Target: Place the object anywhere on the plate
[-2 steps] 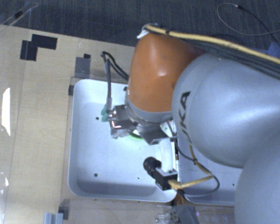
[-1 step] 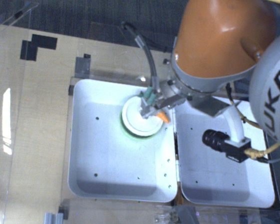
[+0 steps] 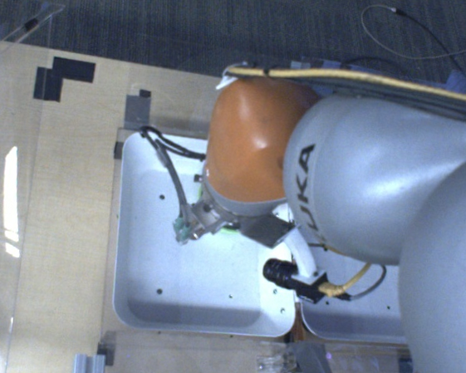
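Observation:
My arm's orange band and grey wrist hang over the left white bin and cover its back right part. The gripper sits just below the band, low over the bin floor and mostly hidden by the wrist. A small pale green patch peeks out beside the gripper mount; I cannot tell what it is. A greenish cable connector hangs at the gripper's left side.
A black cable runs from the bin's back left corner to the gripper. A black plug with a yellow wire juts out near the wall between the bins. A strip of the right bin shows under the arm. The bench lies to the left.

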{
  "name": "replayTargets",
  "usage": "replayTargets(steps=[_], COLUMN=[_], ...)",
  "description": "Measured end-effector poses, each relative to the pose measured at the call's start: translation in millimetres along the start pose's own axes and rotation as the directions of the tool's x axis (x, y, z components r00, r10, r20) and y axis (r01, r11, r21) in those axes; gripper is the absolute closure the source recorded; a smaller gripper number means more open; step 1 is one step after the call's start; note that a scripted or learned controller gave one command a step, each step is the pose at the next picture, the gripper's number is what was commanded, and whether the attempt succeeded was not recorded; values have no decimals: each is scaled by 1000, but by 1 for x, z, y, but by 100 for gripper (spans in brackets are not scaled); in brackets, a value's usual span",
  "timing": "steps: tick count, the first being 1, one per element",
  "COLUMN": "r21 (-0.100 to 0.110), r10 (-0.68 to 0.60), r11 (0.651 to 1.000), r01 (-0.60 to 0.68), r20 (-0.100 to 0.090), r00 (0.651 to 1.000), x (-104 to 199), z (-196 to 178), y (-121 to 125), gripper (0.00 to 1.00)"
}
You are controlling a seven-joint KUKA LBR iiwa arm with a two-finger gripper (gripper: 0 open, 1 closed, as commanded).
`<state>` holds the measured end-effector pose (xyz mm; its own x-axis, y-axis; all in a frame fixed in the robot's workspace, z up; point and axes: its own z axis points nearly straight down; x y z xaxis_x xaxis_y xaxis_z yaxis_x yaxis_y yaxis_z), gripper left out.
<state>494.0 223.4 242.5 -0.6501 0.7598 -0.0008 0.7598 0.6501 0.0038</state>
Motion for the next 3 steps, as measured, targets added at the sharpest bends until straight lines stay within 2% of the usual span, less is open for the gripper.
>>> replayTargets(steps=[1,2,3], r21=[-13,-5,1], r10=[28,-147,248], r11=[1000,989,969], r01=[-28,147,-248], r20=[3,4,0], r00=[1000,989,969], x=[-20,-68,-29], z=[151,67,140], y=[6,2,31], gripper=[100,100,100])
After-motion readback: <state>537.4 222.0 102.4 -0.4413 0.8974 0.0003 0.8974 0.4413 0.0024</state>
